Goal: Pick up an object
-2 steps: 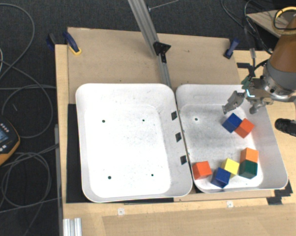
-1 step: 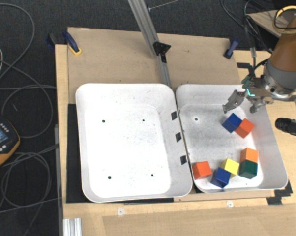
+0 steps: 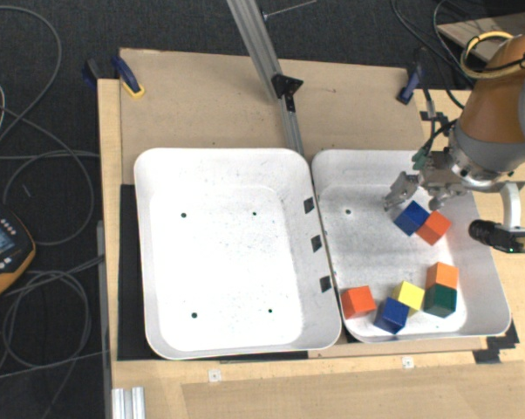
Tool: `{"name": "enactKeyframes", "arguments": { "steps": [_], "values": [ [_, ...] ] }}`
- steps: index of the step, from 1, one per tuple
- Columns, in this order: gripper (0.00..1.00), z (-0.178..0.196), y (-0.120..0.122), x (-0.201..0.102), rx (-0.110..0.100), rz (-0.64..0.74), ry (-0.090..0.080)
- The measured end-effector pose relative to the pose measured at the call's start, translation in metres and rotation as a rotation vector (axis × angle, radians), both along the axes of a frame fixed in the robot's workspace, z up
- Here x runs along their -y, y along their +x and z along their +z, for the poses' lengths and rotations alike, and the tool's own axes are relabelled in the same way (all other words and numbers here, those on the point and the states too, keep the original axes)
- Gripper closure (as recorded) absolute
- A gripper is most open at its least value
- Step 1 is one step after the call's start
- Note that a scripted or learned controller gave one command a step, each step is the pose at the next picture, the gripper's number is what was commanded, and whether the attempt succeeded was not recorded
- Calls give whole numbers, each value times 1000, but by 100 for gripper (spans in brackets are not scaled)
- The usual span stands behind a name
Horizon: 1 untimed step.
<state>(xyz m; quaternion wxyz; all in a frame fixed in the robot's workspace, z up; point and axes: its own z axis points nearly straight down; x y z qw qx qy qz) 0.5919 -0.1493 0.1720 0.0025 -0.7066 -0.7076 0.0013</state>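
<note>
The claw (image 3: 417,192) sits spread wide at the frame's right, directly above a blue cube (image 3: 411,218) touching an orange cube (image 3: 433,228) in the right bin (image 3: 350,182).

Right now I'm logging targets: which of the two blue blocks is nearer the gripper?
The blue block directly under the gripper, touching an orange block. The other blue block lies at the right bin's front edge, beside the yellow block.

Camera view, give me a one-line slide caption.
End effector poised above a blue block and orange block in the right bin.
</note>
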Motion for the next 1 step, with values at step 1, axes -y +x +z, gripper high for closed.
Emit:
{"name": "enactKeyframes", "arguments": {
  "steps": [1],
  "values": [
    [0,-58,1,5,11,-2,-8]
  ]
}}
